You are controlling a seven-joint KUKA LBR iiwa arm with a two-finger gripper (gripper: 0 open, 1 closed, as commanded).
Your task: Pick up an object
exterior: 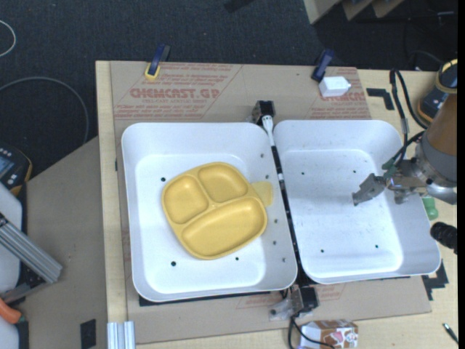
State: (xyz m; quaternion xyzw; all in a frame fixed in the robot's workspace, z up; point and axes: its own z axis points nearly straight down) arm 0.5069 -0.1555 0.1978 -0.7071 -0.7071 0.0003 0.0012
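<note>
Cardboard-topped table (218, 86), two white bins. Pincer (367, 191) hangs over right bin (341, 264); whether it is apart or together, cannot tell. Yellow divided plate (213, 209) lies in left bin (145, 195), well to pincer's left, untouched. Judged: pick not yet begun; reach, grasp, lift remain.

Two shallow white bins sit side by side on the worktop (218, 78), a brown board printed with red lettering. The left bin (138, 217) fills the frame's centre-left; the right bin (349, 140) lies centre-right. A small white block (335, 86) rests near the upper right. Dark carpet (73, 20) covers the upper left.
</note>
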